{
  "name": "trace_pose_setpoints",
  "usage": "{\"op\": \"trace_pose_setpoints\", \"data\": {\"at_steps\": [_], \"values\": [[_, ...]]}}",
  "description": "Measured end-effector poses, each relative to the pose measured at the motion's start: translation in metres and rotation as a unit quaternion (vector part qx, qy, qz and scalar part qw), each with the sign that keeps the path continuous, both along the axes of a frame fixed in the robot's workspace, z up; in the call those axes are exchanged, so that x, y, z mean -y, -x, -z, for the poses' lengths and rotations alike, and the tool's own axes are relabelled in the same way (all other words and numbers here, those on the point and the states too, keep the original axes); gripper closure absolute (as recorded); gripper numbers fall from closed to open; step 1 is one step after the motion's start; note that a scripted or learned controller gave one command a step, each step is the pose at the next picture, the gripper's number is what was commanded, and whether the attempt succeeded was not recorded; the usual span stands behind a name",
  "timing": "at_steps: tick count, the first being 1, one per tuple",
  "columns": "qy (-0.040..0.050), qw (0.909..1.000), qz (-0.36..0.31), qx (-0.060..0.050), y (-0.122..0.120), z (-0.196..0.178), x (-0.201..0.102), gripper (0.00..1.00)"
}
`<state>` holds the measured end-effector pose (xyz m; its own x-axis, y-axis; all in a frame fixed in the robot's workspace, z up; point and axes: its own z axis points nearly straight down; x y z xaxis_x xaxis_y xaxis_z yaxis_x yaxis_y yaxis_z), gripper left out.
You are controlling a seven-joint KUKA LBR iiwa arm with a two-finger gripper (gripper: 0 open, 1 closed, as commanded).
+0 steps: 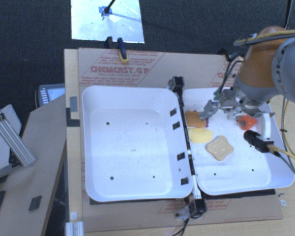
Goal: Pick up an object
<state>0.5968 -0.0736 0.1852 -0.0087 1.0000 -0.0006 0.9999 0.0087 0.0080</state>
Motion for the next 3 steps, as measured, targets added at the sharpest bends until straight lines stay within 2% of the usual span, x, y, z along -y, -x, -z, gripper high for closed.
{"op": "trace_pose_setpoints", "data": {"at_steps": [1, 2, 3], "values": [[-0.0012, 1.0000, 0.000, -0.004, 0.009, 0.001, -0.052, 0.00], [-0.0005, 1.0000, 0.002, -0.002, 0.008, -0.010, -0.049, 1.00], [-0.0018, 1.0000, 0.000, 0.002, 0.026, -0.116, -0.096, 1.00]]}}
